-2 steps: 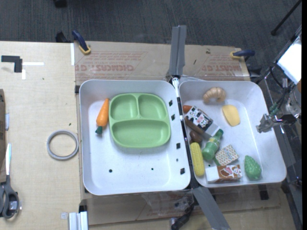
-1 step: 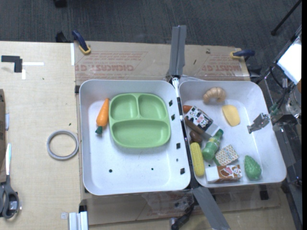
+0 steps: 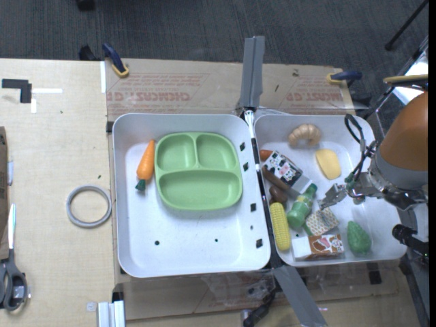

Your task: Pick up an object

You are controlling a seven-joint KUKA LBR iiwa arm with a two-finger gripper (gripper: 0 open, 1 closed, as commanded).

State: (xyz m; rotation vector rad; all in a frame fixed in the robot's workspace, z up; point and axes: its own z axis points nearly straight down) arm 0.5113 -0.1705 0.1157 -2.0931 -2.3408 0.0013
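We list the right bin (image 3: pixel 354 213): croissant (image 3: pixel 304 135), yellow piece (image 3: pixel 328 163), cow-print carton (image 3: pixel 282 168), green bottle (image 3: pixel 300 208), corn cob (image 3: pixel 278 226), printed box (image 3: pixel 325 244), green pod (image 3: pixel 358 237). Gripper (image 3: pixel 335 195) above the bin, just right of the bottle, fingers slightly parted, holding nothing. Left bin (image 3: pixel 184 251): green tray (image 3: pixel 198 171), carrot (image 3: pixel 145 162) beside it.

Green divided tray (image 3: pixel 199 172), orange carrot (image 3: pixel 146 159), yellow corn (image 3: pixel 278 225), black-and-white patterned box (image 3: pixel 283 168), white bins (image 3: pixel 184 251)

Green bottle (image 3: pixel 300 208) lying tilted in right bin, between corn cob (image 3: pixel 278 226) and patterned packet (image 3: pixel 321 221)
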